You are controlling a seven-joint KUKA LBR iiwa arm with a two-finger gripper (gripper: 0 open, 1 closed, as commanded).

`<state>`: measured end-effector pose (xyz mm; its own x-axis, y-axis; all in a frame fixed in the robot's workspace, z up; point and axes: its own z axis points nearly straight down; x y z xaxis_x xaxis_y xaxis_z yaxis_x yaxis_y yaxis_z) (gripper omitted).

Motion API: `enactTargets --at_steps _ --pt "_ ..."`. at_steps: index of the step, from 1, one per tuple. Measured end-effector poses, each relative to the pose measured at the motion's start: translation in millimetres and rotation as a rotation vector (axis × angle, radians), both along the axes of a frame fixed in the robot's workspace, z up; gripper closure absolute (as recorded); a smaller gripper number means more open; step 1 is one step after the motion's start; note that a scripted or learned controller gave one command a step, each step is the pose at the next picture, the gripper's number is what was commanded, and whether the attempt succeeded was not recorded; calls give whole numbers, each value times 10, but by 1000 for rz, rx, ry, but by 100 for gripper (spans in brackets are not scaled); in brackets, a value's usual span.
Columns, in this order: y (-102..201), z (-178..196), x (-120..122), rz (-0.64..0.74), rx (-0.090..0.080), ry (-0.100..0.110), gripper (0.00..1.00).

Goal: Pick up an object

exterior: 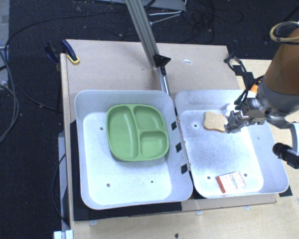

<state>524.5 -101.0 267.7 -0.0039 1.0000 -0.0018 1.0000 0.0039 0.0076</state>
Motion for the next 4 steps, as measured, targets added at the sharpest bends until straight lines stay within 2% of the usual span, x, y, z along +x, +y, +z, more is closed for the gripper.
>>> enactTargets --at_steps 1,2,3,4 --pt "480 -179 212 3 2 7 100" --pt "973 -148 335 4 3 6 100" --pt "1474 -309 470 4 3 7 100" --pt "1991 -262 774 4 3 4 100"
